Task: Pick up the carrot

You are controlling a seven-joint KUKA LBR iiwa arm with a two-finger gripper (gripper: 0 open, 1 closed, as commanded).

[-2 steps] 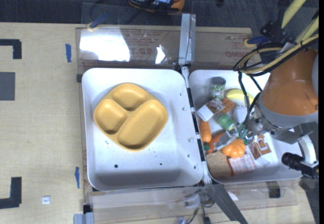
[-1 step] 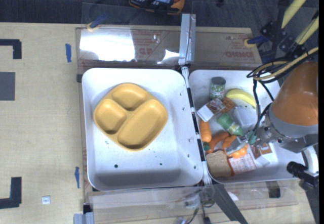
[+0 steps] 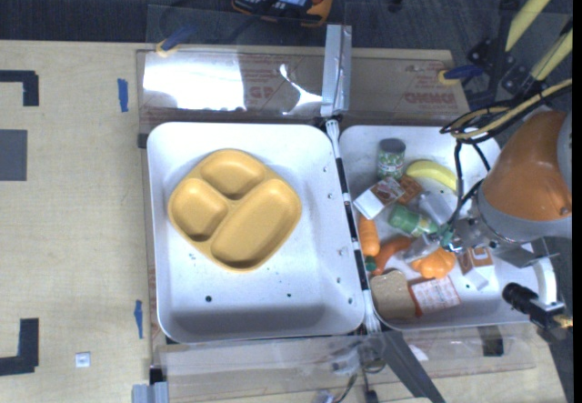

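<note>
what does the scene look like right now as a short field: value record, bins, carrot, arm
left bin: holds a yellow divided plate
right bin: cluttered with toy food and packets
carrot: orange, lying by the right bin's left wall
near carrot: banana, small jar, slice of bread
arm: over the right bin's right side
gripper: low among the items, nothing seen held

The carrot (image 3: 367, 236) lay at the left edge of the right bin (image 3: 473, 315), while the yellow divided plate (image 3: 234, 207) sat in the left bin (image 3: 182, 301).
</note>
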